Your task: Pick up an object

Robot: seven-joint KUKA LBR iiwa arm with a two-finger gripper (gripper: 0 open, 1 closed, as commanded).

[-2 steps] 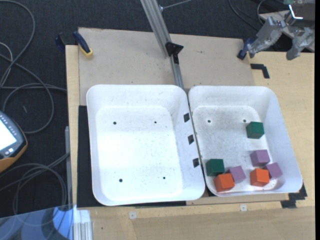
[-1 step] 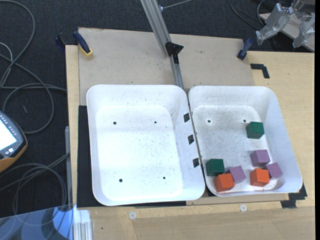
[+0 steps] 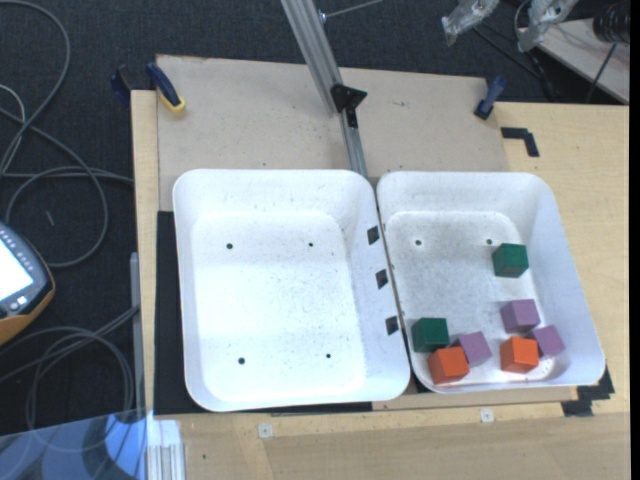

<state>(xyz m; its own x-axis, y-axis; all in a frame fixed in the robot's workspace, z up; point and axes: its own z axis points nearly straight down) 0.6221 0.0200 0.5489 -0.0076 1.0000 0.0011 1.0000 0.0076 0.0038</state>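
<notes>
A: Camera view, looking down on the tabletop (image 3: 90,408). Two white bins side by side. Landmark: the green block at the back (image 3: 510,260) of the right bin (image 3: 560,218).

B: Contents of that bin?

A: Seven blocks. From the landmark, toward the front: a purple block (image 3: 519,315) just below it, then an orange block (image 3: 519,354) with a smaller purple block (image 3: 548,341) touching its right side. Front-left of the landmark: a second green block (image 3: 431,333), an orange block (image 3: 449,364) against the front wall, and a purple block (image 3: 474,347) between the two orange ones.

B: The left bin (image 3: 200,208)?

A: Well left of the landmark; bare white floor with dark specks.

B: The hand?

A: The hand (image 3: 505,23) sits far behind the landmark, beyond the bins at the top edge. Fingers spread apart, released, nothing between them.
</notes>
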